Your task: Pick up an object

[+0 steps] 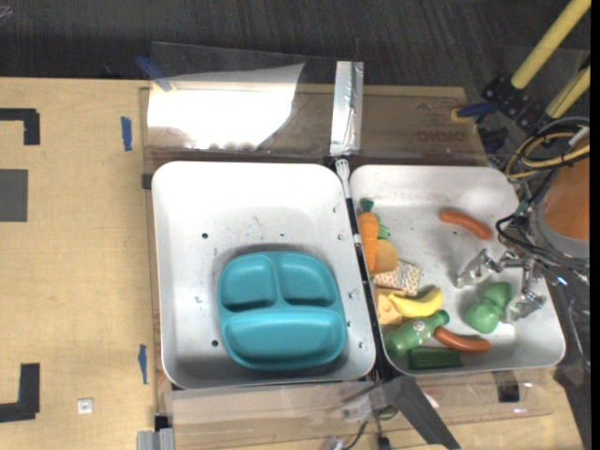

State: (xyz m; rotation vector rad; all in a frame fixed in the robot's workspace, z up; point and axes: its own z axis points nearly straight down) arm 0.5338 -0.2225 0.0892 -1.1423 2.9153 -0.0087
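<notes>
1. Pincer [500,279] low in right bin [427,190], fingers spread, gripping nothing.
2. Green toy [487,309] just below, between the fingertips.
3. Sausage [465,221] above-left, banana [413,303] left.
4. Teal tray [279,309] far left, in other bin [187,251].

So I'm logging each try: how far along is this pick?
Done: the tool has reached the right white bin. In hand: it sits over the green rounded toy vegetable, with no grip visible. Left: grasping and lifting it.
</notes>
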